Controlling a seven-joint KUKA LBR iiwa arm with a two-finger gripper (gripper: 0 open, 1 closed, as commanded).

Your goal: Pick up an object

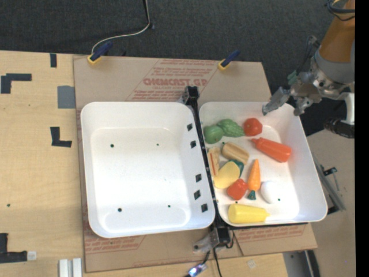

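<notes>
The right bin [302, 149] holds several toy foods: a red tomato [252, 126], a green leafy piece [223, 129], an orange-red carrot shape [273, 149], a tan bread roll [235, 151], a small orange carrot [254, 175], a white egg [268, 191] and a yellow piece [247, 213]. My gripper [286, 101] hangs over the bin's far right corner, above and to the right of the tomato. Its two fingers are spread apart with nothing between them.
The left bin [138, 212] sits beside the right one, with a black divider [198, 149] between them. Both rest on a cardboard sheet [167, 79] held by blue and yellow clamps [99, 51]. A cable [144, 10] runs across the dark floor behind.
</notes>
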